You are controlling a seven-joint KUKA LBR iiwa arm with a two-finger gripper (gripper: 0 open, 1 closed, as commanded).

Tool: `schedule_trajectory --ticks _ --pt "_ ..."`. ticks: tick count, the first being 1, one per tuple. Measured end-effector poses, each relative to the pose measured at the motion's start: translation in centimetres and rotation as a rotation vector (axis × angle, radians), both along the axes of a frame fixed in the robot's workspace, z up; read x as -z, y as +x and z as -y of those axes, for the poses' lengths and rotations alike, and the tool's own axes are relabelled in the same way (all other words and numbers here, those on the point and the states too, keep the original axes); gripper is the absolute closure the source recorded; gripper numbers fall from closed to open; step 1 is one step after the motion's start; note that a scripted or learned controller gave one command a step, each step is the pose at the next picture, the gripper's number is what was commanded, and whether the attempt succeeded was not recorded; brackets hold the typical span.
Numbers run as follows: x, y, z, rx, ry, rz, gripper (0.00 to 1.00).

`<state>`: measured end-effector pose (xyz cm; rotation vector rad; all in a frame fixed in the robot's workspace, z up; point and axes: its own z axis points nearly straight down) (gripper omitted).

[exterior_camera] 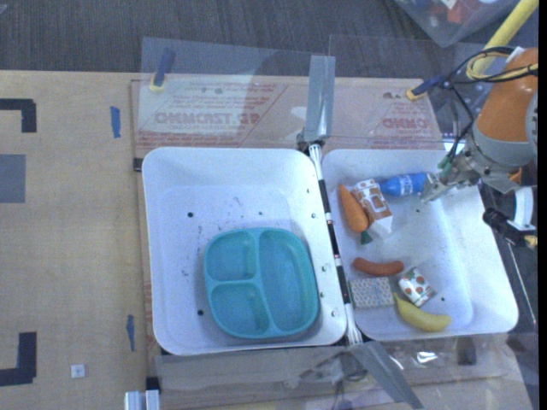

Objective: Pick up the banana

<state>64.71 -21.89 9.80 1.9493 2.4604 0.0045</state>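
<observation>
The yellow banana (420, 315) lies in the right bin (479, 263) near its front edge, just below a small red-and-white can (416, 287). My gripper (438, 184) hangs over the back of the same bin, right beside the cap end of a blue bottle (401, 184). It is well behind the banana and apart from it. I see nothing held in it.
The right bin also holds a carrot (353, 209), a small carton (373, 203), a sausage (378, 266) and a speckled sponge (372, 292). In the left bin (171, 195) sits a teal divided tray (259, 283). A clear divider (320, 101) stands behind the bins.
</observation>
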Motion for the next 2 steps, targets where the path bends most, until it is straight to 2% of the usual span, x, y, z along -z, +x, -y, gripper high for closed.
schedule_trajectory --ticks 1,2 --pt "-5.56 1.78 -6.66 0.052 -0.003 -0.013 1.00" --pt "-5.61 2.00 -6.80 0.051 -0.001 -0.004 0.00"
